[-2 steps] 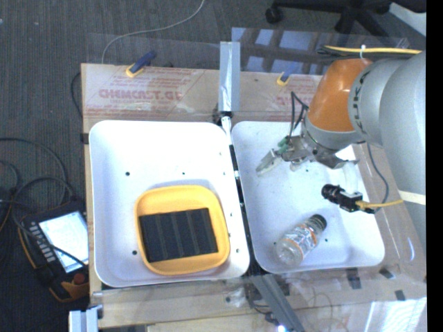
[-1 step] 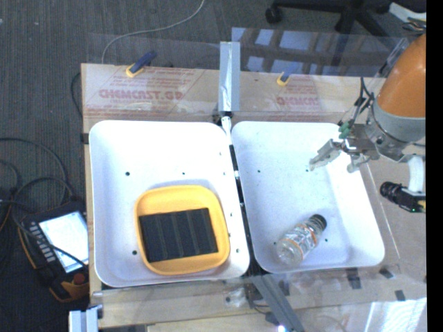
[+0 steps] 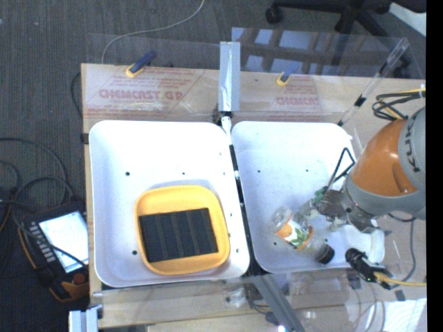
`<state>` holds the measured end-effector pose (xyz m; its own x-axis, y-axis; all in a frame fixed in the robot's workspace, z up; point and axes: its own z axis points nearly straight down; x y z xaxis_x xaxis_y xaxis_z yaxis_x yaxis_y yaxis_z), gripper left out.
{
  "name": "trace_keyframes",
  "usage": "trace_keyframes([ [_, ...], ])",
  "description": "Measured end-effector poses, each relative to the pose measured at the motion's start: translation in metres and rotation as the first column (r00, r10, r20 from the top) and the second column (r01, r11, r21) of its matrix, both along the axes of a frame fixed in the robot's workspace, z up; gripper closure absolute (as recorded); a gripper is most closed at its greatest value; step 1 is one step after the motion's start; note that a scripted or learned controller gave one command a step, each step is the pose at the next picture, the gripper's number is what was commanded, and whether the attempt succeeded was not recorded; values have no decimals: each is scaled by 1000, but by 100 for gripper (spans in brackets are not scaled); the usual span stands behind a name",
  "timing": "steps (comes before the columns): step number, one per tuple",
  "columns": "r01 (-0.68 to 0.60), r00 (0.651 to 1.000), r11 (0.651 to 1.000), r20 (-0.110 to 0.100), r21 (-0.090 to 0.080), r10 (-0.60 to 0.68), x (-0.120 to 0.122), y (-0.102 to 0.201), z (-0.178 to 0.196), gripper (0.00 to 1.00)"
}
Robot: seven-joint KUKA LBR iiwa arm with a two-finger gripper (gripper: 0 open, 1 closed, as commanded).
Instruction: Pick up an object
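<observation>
Two shallow white bins sit side by side on a bench. The left bin [image 3: 111, 158] holds a yellow tray [image 3: 181, 228] with a dark ribbed centre, lying flat toward the bin's near side and tilted a little in plan, its right corner near the divider between the bins. The right bin [image 3: 291, 151] holds a small clear bottle [image 3: 291, 231] with an orange and green label, lying on its side near the bin's near right part. Just right of it, near the bin's near rim, sits a small dark cap-like object [image 3: 325, 254]; what it is cannot be told. The grey arm with its orange band [image 3: 387, 161] reaches in from the right and hangs over the right bin's right side. Its gripper [image 3: 324, 205] points left and down toward the bottle, its tip close above and just right of the bottle's upper end. Whether it touches the bottle cannot be told, and the gripper's state cannot be made out, since the parts at the tip are small and cluttered. Nothing is plainly seen between them. Beyond the bins lies a brown board with printed lettering [image 3: 138, 92], and a tablet-like device [image 3: 59, 237] lies on the floor to the left.
</observation>
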<state>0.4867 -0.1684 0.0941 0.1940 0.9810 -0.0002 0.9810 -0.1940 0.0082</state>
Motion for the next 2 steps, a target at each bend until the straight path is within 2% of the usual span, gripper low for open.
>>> trace_keyframes([
  [1, -129, 991, 992, 13, -10, 130, 3, 57, -1, 0],
  [2, -180, 983, 984, 13, -13, 180, 4, 68, -1, 0],
])
